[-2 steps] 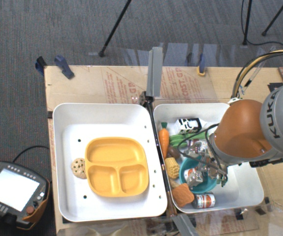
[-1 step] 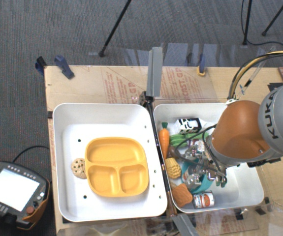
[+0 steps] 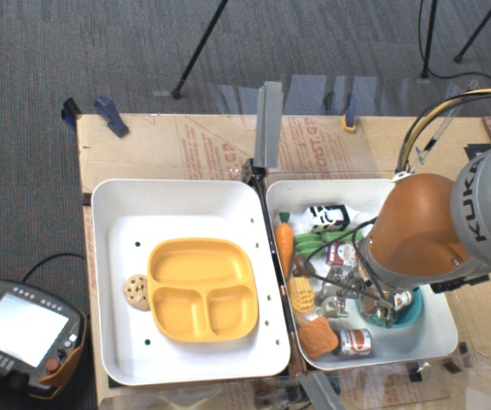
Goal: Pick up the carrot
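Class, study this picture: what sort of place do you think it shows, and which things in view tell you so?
Most likely a robotics lab or test bench. A grey and orange robot arm reaches over two white bins of toy food such as a carrot, a handheld controller lies on the carpet, and stands rise behind.

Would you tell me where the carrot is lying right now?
The carrot lies in the right bin, along its left wall, just above the corn cob and left of the gripper.

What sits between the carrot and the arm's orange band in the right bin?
In the camera view, green pieces and a black-and-white toy lie between the carrot and the orange band.
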Controlling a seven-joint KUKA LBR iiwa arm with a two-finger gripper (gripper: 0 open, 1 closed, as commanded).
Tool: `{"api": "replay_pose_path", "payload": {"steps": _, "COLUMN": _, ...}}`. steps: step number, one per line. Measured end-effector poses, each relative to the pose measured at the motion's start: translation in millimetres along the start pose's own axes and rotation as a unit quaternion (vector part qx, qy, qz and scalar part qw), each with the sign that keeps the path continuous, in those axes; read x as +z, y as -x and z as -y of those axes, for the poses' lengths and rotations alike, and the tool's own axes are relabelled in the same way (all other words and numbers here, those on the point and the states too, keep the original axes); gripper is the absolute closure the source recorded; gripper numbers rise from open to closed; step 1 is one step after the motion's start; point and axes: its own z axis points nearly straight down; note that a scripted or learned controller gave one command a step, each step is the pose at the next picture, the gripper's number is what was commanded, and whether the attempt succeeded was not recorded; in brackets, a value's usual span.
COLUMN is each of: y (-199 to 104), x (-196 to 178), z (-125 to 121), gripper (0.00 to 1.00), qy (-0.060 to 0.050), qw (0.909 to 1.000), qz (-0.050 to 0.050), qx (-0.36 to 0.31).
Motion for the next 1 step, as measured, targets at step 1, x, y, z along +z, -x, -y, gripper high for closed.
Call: {"api": "replay_pose_path", "payload": {"steps": 1, "y": 8.5, "x": -73.6, "z": 20.4, "gripper": 1.00, "qy": 0.000, "qw": 0.9970, "qz": -0.015, "qx": -0.076}}
